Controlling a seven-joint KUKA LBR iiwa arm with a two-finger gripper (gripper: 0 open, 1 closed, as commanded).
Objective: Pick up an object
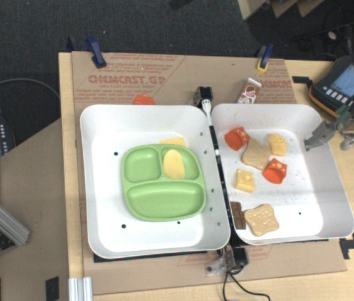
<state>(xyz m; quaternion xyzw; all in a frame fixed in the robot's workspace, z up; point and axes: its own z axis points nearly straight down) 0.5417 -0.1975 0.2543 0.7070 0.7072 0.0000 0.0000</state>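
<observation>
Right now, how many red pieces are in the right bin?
2. One red piece lies near the right bin's back-left corner, beside a tan slice. The other red piece lies mid-bin, right of a yellow chunk. None looks hidden.

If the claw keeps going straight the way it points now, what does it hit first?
The claw points left over the right bin's rim. First in line looks like the yellow block, then the tan cracker. Its height above them is unclear, so it may pass over.
</observation>
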